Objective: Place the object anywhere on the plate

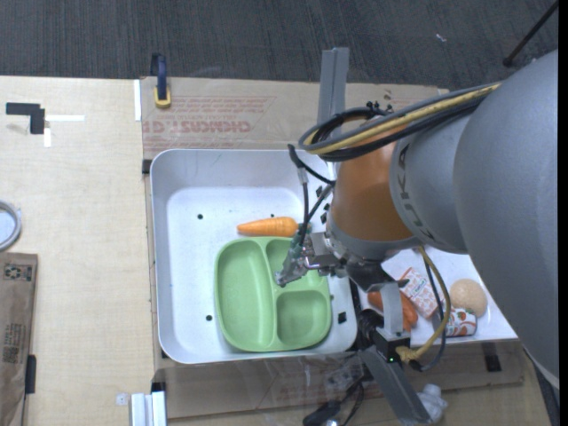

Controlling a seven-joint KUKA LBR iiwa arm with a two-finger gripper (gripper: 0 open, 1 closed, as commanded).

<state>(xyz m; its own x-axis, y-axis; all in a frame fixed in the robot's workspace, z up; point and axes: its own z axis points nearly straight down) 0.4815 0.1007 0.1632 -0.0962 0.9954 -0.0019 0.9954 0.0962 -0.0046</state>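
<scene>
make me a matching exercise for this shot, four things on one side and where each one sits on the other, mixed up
Things:
1. carrot
2. green plate
3. hand
4. blue-handled clamp

Places:
A. on the cardboard behind the bins
B. over the plate's right side
C. on the left bin's floor, just behind the plate
D. in the left bin, toward its front

Pairs: 1-C, 2-D, 3-B, 4-A
</scene>
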